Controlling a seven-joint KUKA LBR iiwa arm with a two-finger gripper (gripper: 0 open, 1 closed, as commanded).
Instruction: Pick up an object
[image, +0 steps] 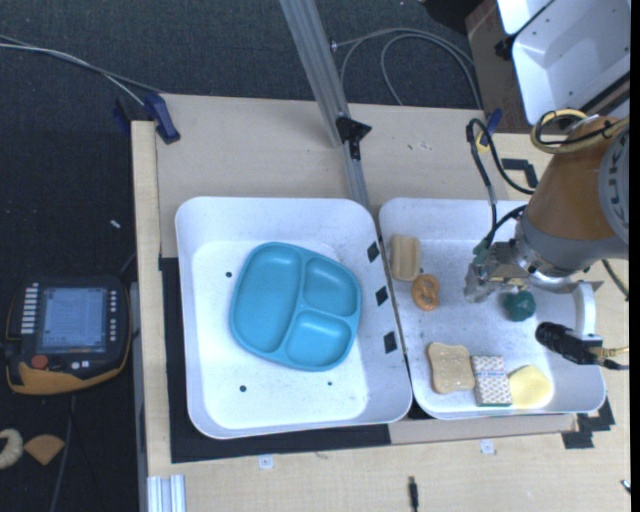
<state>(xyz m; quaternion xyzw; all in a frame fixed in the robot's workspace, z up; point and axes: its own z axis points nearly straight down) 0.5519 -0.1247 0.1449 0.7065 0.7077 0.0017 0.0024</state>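
My gripper hangs low over the right bin, near its middle right. Just to its right, a small teal ball lies under the wrist, partly hidden by the arm. Left of the gripper lie an orange-brown round piece and a tan bread roll, both apart from it. Along the bin's front edge lie a slice of toast, a checkered block and a yellow lemon-like piece.
A blue divided plate lies in the left bin. A grey metal post slants in from the top, ending between the bins. A black part sticks out near the right bin's right rim.
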